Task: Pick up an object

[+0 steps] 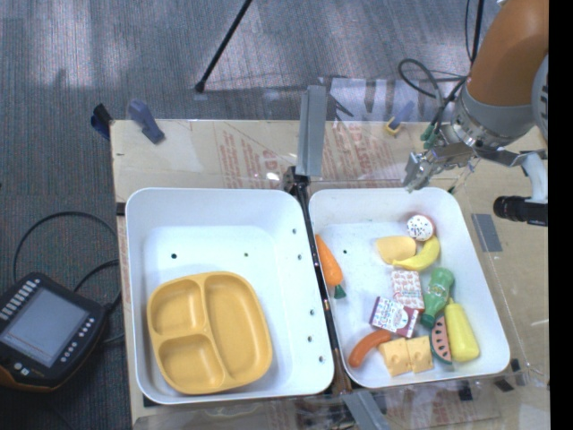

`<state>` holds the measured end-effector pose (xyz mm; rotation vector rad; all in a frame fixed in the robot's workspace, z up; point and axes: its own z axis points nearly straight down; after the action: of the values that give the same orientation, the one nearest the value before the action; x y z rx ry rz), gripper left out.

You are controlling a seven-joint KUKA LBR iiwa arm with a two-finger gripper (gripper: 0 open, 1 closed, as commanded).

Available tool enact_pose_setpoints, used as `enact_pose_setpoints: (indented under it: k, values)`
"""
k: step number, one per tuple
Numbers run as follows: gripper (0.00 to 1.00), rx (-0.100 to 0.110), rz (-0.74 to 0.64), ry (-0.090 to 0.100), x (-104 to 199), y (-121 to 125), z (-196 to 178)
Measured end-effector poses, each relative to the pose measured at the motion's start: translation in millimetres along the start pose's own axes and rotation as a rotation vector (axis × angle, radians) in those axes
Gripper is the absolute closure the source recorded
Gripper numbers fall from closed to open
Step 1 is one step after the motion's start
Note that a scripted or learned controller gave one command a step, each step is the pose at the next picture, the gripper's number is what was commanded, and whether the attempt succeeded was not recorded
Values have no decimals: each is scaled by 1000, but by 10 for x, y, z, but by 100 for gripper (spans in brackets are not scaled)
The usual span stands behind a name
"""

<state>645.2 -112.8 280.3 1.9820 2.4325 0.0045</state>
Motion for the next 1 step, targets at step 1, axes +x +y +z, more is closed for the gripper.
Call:
enact_pose_setpoints:
  k: [1]
  values:
    - [100,-1,-485,-2,-357,-565,-1608]
